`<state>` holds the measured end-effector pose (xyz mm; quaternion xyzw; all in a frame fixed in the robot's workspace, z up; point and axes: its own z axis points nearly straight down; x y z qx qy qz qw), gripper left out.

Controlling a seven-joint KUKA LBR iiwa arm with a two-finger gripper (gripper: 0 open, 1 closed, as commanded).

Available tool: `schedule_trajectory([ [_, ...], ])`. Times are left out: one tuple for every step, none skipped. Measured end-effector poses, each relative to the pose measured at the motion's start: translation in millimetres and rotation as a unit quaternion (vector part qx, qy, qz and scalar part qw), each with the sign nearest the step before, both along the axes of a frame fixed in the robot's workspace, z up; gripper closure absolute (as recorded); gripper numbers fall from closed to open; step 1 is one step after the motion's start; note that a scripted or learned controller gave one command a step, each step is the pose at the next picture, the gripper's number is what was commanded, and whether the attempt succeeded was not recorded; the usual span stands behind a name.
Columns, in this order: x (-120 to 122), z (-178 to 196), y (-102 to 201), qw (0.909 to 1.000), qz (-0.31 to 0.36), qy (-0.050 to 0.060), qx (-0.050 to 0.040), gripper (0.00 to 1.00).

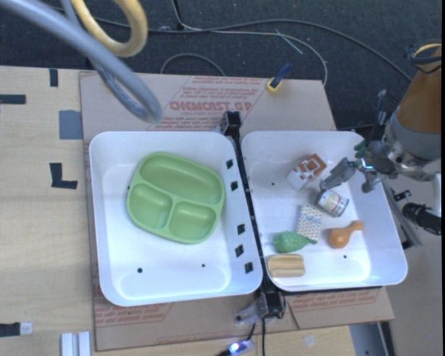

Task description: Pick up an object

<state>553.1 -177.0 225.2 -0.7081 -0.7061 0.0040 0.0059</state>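
Nearest the camera in the right bin [389,273], a tan block shaped like a bread roll [285,265] lay against the near left corner. Just beyond it sat a small green leafy toy [292,241], and to the right of that an orange pear-shaped piece [344,234] rested with its narrow end pointing right and slightly away. Between them, a little farther back, a pale speckled packet [310,219] lay flat, its far corner touching or just beside a small tipped can [333,202] with a light label. Farther still, toward the bin's middle, a white and brown carton [305,170] lay on its side, well apart from the near group.

The gripper [348,170] hung over the right bin's far right part, just above and beside the can, with one dark finger [337,175] angled down to the left. Whether the fingers stood apart or together could not be told at that slant, and nothing was seen between them. The grey arm with its orange band [421,102] reached in from the right edge.

The left bin [107,273] held a green divided plate [176,197], set toward its far half and tilted on the diagonal. Beyond both bins a sheet of printed cardboard [200,102] lay under them, crossed by a grey hose [96,47] and a yellow tube [130,13] at the far left.
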Motion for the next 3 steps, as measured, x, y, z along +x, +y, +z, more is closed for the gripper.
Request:
schedule_trajectory([
  [3,7,0,1.0,0.002,-0.006,-0.0013,0.0],
  [2,-38,-5,1.0,0.001,-0.004,-0.0014,0.0],
  [-4,-100,1,1.0,0.002,-0.003,-0.0007,0.0],
])
